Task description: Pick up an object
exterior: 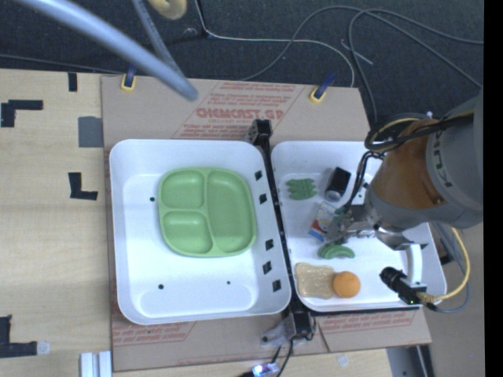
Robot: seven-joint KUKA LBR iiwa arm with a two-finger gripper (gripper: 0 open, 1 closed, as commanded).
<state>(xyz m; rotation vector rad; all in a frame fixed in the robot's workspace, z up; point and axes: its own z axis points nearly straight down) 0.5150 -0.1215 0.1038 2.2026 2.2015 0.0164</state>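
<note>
My gripper (pixel 343 226) is low in the right bin (pixel 409 301), reaching in from the right. It hangs just over a small blue, red and white item (pixel 321 220) and above a green curved piece (pixel 336 251). A green leafy piece (pixel 299 187) and a small black cylinder (pixel 338 181) lie toward the bin's far side. A tan slice of bread (pixel 313 280) and an orange ball (pixel 346 284) rest by the near wall. The arm's body hides the right part of this bin.
The left bin (pixel 130 234) holds a green divided plate (pixel 208 212). A black divider (pixel 271 210) runs between the two bins. Both bins stand on a cardboard sheet (pixel 236 108), with cables behind.
</note>
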